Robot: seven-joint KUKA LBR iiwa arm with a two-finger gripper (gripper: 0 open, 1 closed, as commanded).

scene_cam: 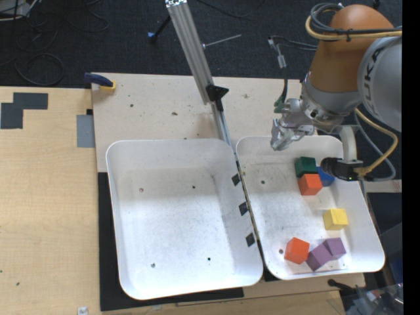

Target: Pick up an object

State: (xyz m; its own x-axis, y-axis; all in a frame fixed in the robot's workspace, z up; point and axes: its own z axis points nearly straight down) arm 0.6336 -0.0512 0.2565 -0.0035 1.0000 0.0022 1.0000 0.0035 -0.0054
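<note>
Pale wood worktop (46,195) on the left carries nothing for this task. Next along, the left bin (177,218) has bare white floor with a few dark specks, then the slanted aluminium post (193,51) and the divider edge where both bins meet. Right bin (272,209) holds all the candidates: an orange block (296,249) near its front, two purple blocks (326,252) touching each other just beside it, a yellow block (335,218) alone mid-bin, and towards the back a tight cluster of a second orange block (310,184), a green block (305,167) and a blue block (326,176), all touching or nearly so. Gripper (283,138) hangs over the back rim of the right bin, near the green block but apart from it, nothing visible between its fingers; whether they are apart or together I can't tell at this angle. Step in hand looks like approach, no object picked yet. Next move, my call: choose a target and descend. Yellow block is the easy one, free on all sides. The back cluster is closest but crowded, so fingers would likely land on a neighbour or shove the group; needs a careful line-up there, or go for an isolated block instead.
</note>
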